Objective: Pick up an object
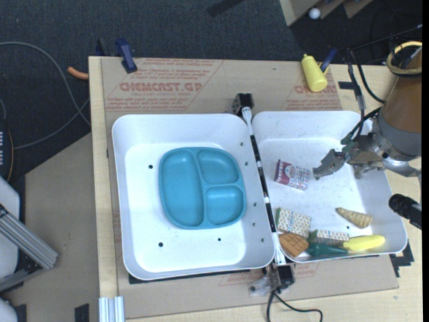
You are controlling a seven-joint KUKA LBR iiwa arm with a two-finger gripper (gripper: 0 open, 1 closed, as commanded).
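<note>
I see my hand hanging spread and holding nothing over the right white bin, with the small maroon-and-white packet lying flat just beyond its fingertips, toward the divider between bins.

1. The robot arm is big and round like a thick pipe, at the right edge of the frame.
2. Its upper part is orange-brown, and under that comes a smooth grey ring.
3. At its end sits the pincer, made of dull grey metal with small dark parts.
4. The pincer looks bumpy and boxy, and one thin grey finger pokes out toward the left.
5. Black cables loop down along the arm in the upper right.
6. A round black knob sticks out below the grey ring.
</note>
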